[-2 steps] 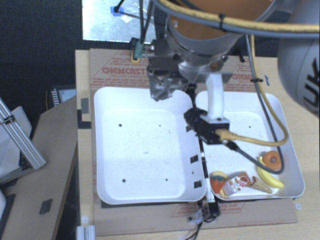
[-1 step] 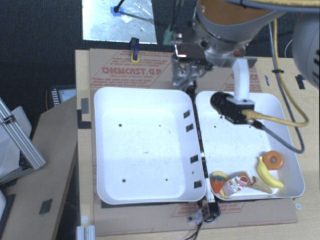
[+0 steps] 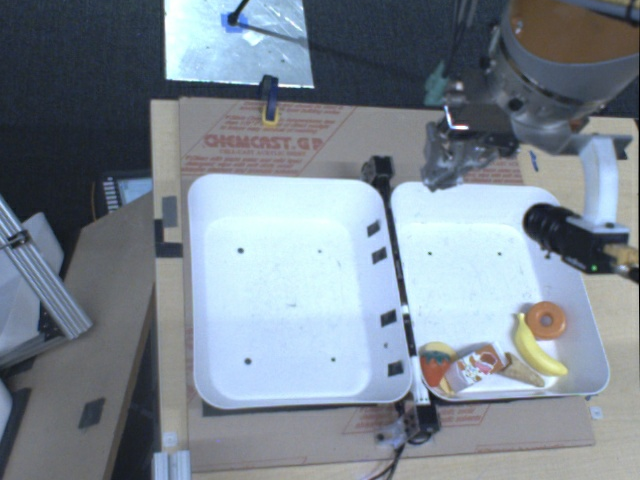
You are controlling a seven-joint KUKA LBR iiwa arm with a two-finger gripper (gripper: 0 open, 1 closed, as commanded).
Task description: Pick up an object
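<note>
My gripper (image 3: 440, 175) hangs above the far edge of the right bin (image 3: 470, 253), near its back left corner, well away from the objects. Nothing shows between its fingers. At the bin's near right corner lie a yellow banana (image 3: 533, 348), an orange ring-shaped piece (image 3: 546, 319), a small white and red packet (image 3: 474, 367), a red and orange fruit-like piece (image 3: 436, 362) and a tan wedge (image 3: 520, 372).
The left bin (image 3: 285, 288) sits beside the right one, with a black divider and clips (image 3: 392, 268) between them. A black camera unit (image 3: 565, 236) is mounted at the right bin's right side. A metal sheet (image 3: 238, 28) lies beyond the bench.
</note>
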